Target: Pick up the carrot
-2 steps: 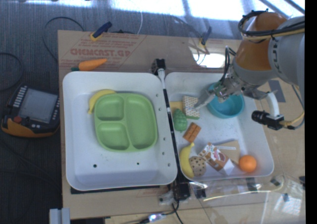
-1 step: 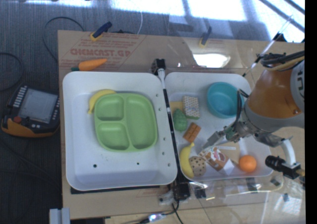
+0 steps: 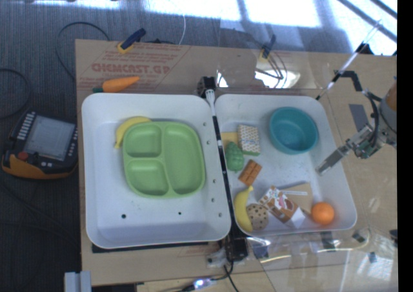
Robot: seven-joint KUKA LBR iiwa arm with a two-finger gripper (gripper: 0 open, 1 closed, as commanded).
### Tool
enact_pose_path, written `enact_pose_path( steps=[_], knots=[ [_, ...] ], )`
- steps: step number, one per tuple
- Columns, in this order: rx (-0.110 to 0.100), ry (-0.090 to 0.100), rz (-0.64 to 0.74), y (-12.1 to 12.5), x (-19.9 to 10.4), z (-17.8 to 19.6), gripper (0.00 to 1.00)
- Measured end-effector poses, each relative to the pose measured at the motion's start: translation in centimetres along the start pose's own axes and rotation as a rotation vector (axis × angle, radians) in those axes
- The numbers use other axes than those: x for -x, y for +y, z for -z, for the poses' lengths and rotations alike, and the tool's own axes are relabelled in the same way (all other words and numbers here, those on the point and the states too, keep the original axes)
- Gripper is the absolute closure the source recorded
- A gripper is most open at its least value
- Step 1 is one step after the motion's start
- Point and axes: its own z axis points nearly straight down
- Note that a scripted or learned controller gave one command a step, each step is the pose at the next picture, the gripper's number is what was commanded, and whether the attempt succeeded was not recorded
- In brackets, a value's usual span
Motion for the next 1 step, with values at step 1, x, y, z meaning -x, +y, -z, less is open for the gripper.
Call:
enact_pose_path(
  steps=[1],
  knots=[
    [-0.002, 0.006, -0.246, 0.55, -5.22, -11.69, 0.00]
  ],
)
